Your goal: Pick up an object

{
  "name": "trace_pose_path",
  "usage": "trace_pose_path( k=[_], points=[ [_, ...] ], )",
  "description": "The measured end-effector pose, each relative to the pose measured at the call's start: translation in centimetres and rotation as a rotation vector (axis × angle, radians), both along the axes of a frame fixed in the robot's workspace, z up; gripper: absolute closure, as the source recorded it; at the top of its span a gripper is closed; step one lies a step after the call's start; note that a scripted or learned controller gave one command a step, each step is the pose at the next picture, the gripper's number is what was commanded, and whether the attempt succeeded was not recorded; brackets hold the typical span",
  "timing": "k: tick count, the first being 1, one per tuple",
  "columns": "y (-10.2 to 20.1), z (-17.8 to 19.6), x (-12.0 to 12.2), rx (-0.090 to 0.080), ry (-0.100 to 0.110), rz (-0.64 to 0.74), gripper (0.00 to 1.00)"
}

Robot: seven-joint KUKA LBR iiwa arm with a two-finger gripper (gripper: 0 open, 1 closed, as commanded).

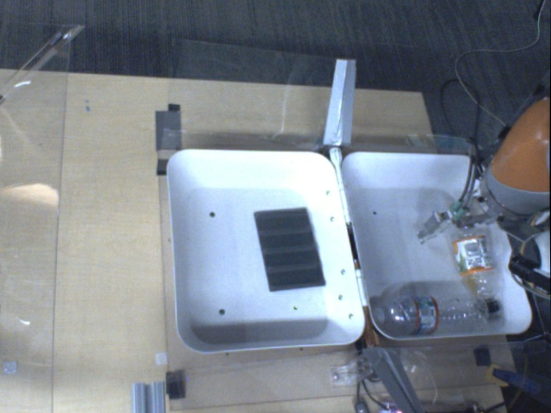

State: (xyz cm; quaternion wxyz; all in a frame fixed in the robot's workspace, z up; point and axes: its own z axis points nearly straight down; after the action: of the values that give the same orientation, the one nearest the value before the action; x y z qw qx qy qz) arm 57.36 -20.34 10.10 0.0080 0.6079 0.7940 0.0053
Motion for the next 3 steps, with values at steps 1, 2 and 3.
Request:
trace_pose_path(
  k=[1,2,3],
  points=[
    [-0.1,-1.2,-1.9,-0.002,0.005,0.031,0.00],
    [-0.1,-1.3,2.9,0.000,0.009,-0.064,0.00],
    [0.0,-0.8,-3.7,-0.003,-0.014,-0.109,0.00]
  ],
)
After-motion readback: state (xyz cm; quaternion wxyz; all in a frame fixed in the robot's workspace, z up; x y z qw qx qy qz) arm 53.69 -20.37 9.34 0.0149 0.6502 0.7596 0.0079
